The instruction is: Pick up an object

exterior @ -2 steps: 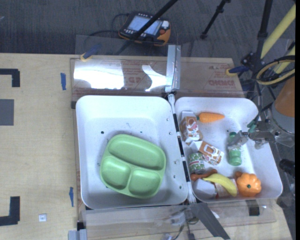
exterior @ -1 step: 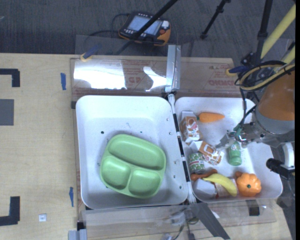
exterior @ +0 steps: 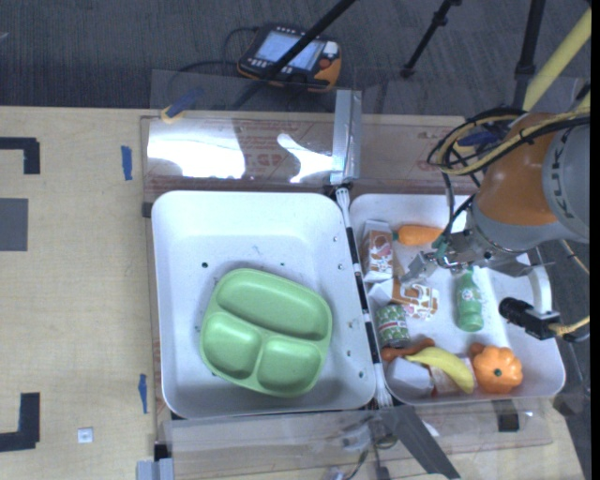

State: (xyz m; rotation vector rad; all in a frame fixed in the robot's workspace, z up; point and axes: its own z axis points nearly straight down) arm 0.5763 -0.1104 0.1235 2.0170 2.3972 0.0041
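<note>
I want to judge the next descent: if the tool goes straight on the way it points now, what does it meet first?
Probably the small orange-and-white food packet in the right white bin, just beyond the tool, which points down and left. Depth is unclear from this slanted view.

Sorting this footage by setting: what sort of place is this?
Probably a robotics lab test bench: a robot arm reaches over two white bins, toy food such as a plastic banana fills one, and tripod legs stand behind.

Open floor along the top and left of the left white bin (exterior: 187,234) around the green three-compartment plastic tray (exterior: 267,330); right white bin (exterior: 548,361) packed: yellow banana (exterior: 443,364), orange pumpkin (exterior: 498,368), green bottle (exterior: 469,300), snack packets (exterior: 403,305).
</note>
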